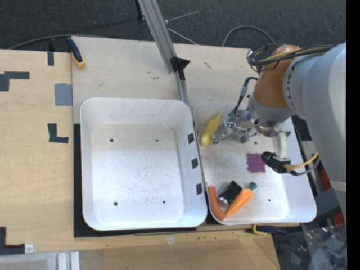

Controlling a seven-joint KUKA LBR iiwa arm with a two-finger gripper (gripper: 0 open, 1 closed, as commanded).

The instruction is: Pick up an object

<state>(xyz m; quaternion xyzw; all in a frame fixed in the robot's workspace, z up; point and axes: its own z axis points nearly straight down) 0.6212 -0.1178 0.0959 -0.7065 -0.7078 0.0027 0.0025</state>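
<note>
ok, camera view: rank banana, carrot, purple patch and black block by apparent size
Largest to smallest, as they appear:
1. banana
2. carrot, close to the banana in length, so the top two are unsure
3. purple patch
4. black block, partly hidden by the carrot, so its rank against the patch is unsure

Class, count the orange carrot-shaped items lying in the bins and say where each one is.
2, both in the right bin at its near left corner: one curved carrot along the left wall, one carrot angled beside a black block. The arm may hide others.
</note>
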